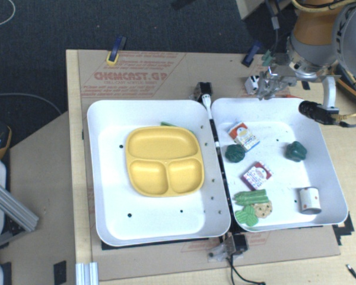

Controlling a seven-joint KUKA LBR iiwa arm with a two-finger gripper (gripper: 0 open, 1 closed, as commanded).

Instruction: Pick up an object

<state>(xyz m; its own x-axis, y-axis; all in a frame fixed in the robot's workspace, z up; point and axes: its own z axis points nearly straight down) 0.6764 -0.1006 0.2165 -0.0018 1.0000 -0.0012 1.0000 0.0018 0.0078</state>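
Materials and finishes across the bench and bins

Both white bins (pixel 107 177) are seen as smooth, slightly glossy plastic; the yellow divided plate (pixel 164 160) is matt plastic. The board (pixel 77 100) beneath is rough brown cardboard with printed lettering. The small cylinder (pixel 310 199) appears to be dull metal. The gripper (pixel 272 81) is shown as bare shiny metal.

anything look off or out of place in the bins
One small oddity: a green thing peeks out from under the far rim of the yellow divided plate in the left bin, mostly hidden beneath it. The toys in the right bin lie loosely scattered, nothing spilled or visibly damaged.
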